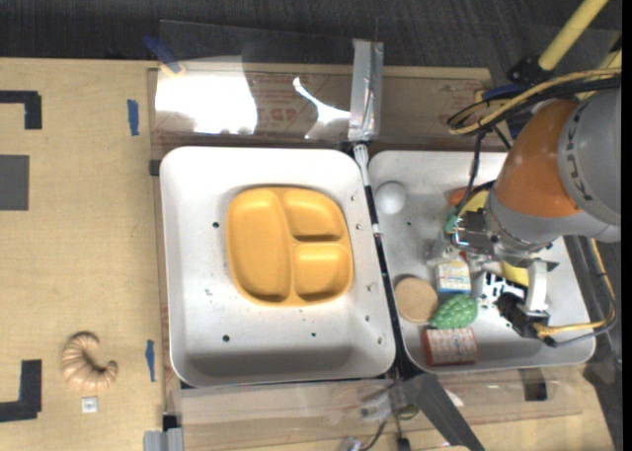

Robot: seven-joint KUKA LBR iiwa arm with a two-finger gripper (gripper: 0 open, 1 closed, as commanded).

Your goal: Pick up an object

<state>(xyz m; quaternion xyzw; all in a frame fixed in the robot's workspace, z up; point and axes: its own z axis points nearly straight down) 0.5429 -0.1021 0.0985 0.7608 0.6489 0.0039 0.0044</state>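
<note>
Though I cannot tell the tool's (472, 263) state, the green toy (455, 312) lies just below it, lower right of frame.

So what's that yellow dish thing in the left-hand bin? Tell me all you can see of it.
The yellow tray looks like smooth moulded plastic, rounded at the corners. It has three hollows: one long one down its left side and two smaller ones stacked on its right. It lies flat, open side up, near the middle of the left bin, resting on the bin's floor. Nothing else touches it.
</note>
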